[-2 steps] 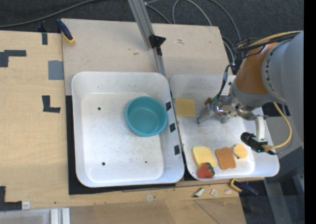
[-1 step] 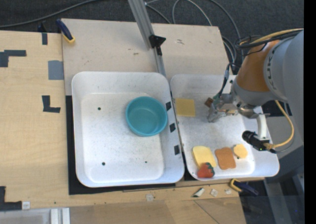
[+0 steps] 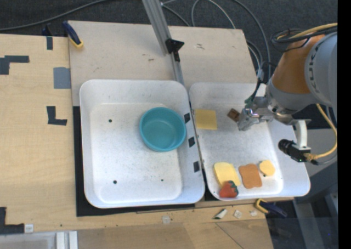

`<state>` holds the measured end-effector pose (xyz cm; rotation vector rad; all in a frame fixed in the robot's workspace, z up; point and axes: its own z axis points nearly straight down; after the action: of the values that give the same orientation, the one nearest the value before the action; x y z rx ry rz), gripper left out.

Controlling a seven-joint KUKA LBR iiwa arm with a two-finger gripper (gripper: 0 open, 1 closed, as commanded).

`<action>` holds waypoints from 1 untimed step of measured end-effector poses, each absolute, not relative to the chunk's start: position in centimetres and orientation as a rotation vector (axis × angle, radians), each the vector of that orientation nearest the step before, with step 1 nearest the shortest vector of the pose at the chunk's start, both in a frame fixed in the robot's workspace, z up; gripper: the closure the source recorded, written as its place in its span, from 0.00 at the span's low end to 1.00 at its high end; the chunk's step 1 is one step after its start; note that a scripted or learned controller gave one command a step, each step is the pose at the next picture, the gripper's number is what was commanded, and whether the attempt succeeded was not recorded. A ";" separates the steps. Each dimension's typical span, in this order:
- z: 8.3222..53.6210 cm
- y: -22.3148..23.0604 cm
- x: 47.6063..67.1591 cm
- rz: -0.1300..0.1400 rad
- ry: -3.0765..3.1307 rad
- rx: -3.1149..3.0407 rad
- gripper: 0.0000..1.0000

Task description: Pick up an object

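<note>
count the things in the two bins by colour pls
Teal: 1, bowl
Yellow: 3, square, block, round piece
Orange: 1, slab
Red: 1, strawberry
Brown: 1, small piece
Total: 7

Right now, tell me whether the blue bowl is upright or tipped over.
Upright. The blue bowl sits in the left bin with its round rim facing up and its empty inside showing.
</note>
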<state>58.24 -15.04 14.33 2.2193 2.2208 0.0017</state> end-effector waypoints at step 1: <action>19.3 -16.0 58.6 0.002 2.220 2.219 1.00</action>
<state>58.58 -15.96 19.25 2.2187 2.2202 0.0017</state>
